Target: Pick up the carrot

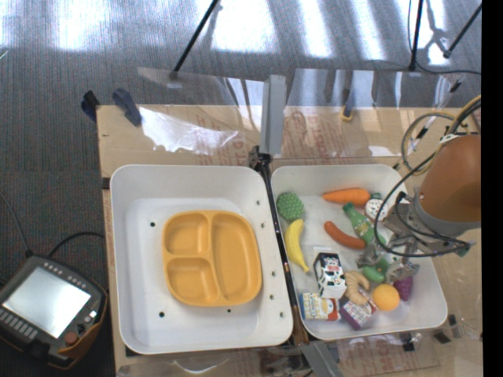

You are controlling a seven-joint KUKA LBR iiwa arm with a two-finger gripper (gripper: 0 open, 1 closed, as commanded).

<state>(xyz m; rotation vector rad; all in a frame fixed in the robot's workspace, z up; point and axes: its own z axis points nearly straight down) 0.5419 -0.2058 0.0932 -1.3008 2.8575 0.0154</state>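
Near edge, left bin [126, 210]: one yellow divided plate [211, 256], three compartments. Right bin [436, 305], crowded near side: one orange [385, 297], one milk carton [329, 275], two small boxes, one purple item, one pretzel-like piece.

Mid: gripper [391, 258] low over the clutter at the bin's 3 o'clock side; whether it is apart or together, cannot tell. One green bottle [358, 222], one banana [295, 244], one red sausage [344, 235].

Far: one carrot [346, 196] at the bin's 12 o'clock, lying flat, apart from the gripper.

Risk, as I judge it: sausage lies just nearer and resembles the carrot; a grab could take it instead, or nudge the bottle.
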